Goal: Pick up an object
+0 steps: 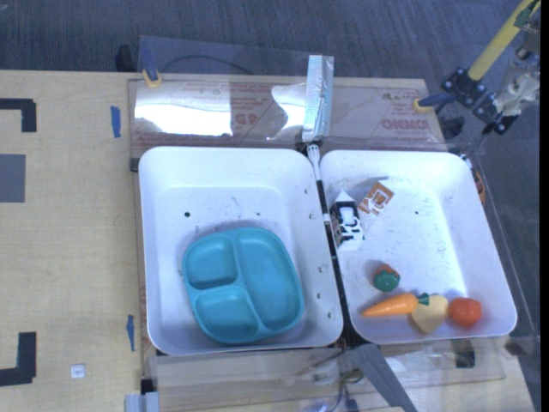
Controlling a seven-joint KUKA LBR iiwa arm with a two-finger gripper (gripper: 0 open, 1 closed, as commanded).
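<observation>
White bins sit side by side on the worktop (60, 230): left bin (163, 178) holds a teal sectioned tray (243, 283) toward its near side, right bin (446, 196) holds the pickable items. Near its front edge: toy carrot (390, 306), pale yellow piece (429, 312) touching it, orange-red ball (465, 312) just beside that, and a small green-and-orange piece (386, 277) just behind the carrot; a black-and-white packet (346, 222) and an orange-white wrapper (376, 197) lie near the divider. Gripper state: cannot tell.
</observation>
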